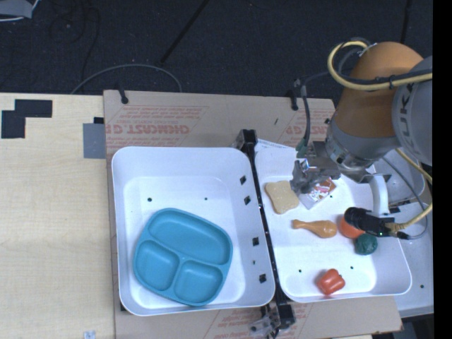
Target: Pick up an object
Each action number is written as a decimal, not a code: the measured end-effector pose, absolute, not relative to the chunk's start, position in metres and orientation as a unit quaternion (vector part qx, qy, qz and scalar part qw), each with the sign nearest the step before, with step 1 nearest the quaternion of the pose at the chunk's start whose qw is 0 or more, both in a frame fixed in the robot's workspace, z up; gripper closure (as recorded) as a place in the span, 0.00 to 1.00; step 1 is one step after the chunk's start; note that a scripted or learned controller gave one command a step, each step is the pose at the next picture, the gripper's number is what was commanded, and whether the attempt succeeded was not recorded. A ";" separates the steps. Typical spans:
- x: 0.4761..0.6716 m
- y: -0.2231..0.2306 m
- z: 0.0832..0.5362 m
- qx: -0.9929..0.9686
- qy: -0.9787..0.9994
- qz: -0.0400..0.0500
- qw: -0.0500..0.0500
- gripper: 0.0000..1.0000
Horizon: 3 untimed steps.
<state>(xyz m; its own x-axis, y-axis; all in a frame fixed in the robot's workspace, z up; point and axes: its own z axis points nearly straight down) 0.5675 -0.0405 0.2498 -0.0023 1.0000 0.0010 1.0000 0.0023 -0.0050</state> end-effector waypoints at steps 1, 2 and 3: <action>0.551 0.008 0.233 -0.706 -0.708 0.002 0.003 1.00; 0.535 0.056 0.236 -0.706 -0.708 0.002 0.002 1.00; 0.524 0.111 0.233 -0.705 -0.709 0.002 0.002 1.00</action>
